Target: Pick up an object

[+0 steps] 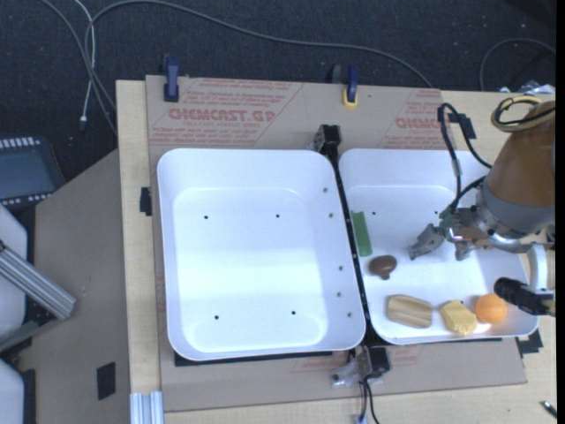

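Gripper (444,243) hovering over right bin (397,173), fingers (425,242) spread open, gripping nothing. Lying in front of the fingertips: brown lump (382,266), just below-left, not touching. Sitting further below along near wall: tan block (410,311), yellow piece (458,317), orange ball (492,308). Resting left of the fingers against the divider: green strip (360,233). Left bin (256,254) sitting well apart.
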You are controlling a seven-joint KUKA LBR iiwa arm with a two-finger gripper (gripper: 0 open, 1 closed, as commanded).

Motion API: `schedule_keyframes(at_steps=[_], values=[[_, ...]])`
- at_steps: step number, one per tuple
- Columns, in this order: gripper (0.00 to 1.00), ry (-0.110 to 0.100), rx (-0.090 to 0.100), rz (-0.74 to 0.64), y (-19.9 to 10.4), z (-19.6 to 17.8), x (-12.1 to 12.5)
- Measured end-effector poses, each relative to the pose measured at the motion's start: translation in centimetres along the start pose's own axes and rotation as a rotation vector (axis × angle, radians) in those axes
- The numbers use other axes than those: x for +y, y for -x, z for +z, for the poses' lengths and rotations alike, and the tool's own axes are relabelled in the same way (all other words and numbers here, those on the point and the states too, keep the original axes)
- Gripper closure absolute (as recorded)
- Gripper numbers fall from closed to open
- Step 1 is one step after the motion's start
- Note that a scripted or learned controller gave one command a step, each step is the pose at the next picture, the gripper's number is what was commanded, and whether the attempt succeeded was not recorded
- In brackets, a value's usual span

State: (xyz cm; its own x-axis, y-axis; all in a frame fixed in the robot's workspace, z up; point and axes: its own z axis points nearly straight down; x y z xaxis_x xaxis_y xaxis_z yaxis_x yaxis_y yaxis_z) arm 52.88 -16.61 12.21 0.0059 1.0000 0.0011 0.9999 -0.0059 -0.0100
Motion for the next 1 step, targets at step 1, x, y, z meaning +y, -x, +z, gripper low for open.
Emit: schedule_keyframes(at_steps=[1], values=[[0.0,0.006,-0.001,0.0,4.72,3.63,-3.85]])
